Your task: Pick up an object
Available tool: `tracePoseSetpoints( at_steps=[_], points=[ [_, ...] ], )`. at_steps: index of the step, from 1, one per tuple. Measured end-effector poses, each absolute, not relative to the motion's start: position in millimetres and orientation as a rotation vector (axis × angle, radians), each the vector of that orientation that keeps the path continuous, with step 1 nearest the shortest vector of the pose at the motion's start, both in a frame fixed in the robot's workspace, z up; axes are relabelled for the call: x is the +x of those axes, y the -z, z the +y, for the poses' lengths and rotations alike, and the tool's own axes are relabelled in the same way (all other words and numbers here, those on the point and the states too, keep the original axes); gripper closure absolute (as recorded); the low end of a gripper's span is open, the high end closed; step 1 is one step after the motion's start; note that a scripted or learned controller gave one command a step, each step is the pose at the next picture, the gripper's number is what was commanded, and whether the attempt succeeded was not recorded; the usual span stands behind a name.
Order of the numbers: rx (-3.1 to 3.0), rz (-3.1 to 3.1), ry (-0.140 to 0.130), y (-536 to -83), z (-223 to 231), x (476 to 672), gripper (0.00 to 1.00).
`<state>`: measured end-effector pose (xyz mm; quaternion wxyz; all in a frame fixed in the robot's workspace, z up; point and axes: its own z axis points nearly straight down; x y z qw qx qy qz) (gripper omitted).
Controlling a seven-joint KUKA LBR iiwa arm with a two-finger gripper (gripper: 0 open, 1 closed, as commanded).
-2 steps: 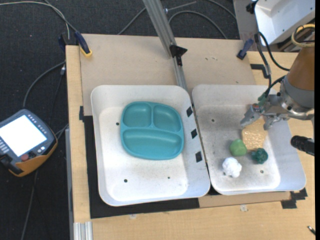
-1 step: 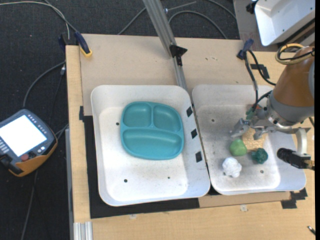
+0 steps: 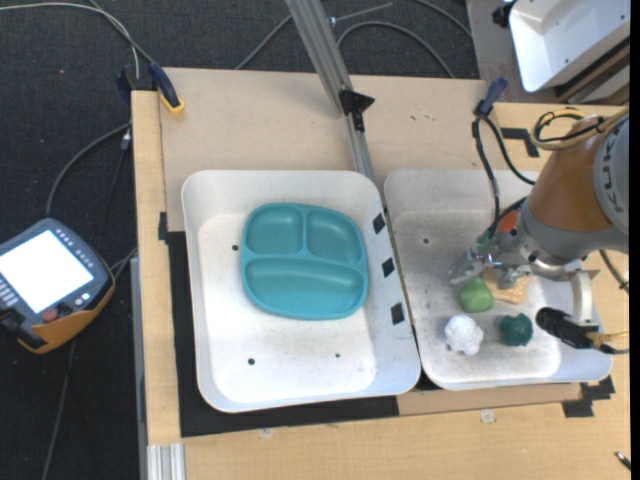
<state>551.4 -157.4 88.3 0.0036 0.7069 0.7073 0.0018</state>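
Step in hand: closing in on pick in right bin (image 3: 430, 208). Gripper (image 3: 487, 266) sits low, just above green object (image 3: 475, 295); tan piece (image 3: 513, 291) touches it on right side. You want jaws centred on green object alone, clear of tan piece, then straight descent. White lump (image 3: 463, 334) and dark green object (image 3: 516, 330) lie nearer front rim, apart from it. Jaws' state: cannot tell, wrist hides them. Arm (image 3: 575, 193) reaches in from right, wrist bent down. Teal tray (image 3: 303, 261) rests in left bin (image 3: 215, 298).
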Motion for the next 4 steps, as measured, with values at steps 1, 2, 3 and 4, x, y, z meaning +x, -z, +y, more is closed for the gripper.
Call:
tracePoseSetpoints(
  at_steps=[1,2,3,4],
  points=[
    [2.209,2.21,-0.013,-103.4,-158.2,554.1,1.0],
    [2.216,2.219,-0.006,-168.0,-157.2,554.0,1.0],
    [2.215,2.219,-0.005,-222.2,-157.1,555.5,1.0],
    [2.219,2.222,-0.002,-220.2,-156.8,556.1,1.0]
  ],
)
